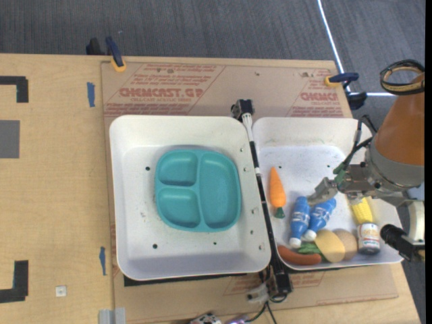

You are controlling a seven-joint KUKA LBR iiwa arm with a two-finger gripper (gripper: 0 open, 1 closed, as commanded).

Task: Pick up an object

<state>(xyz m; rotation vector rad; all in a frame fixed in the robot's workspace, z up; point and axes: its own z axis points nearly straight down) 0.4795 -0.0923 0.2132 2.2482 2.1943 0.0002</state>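
Cardboard-topped bench (202, 79), two white bins; teal tray (199, 189) in the left bin (128, 181).
Gripper (322, 193) over the right bin (304, 133), blue bottles (307, 218) at its 7 o'clock; grip state: cannot tell.

Pale wooden bench (47, 201) with blue tape marks, grey carpet floor (202, 12) crossed by a white line (327, 25)

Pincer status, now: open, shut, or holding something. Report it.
Pincer: cannot be told; it hangs over the right bin, just above the blue bottles.
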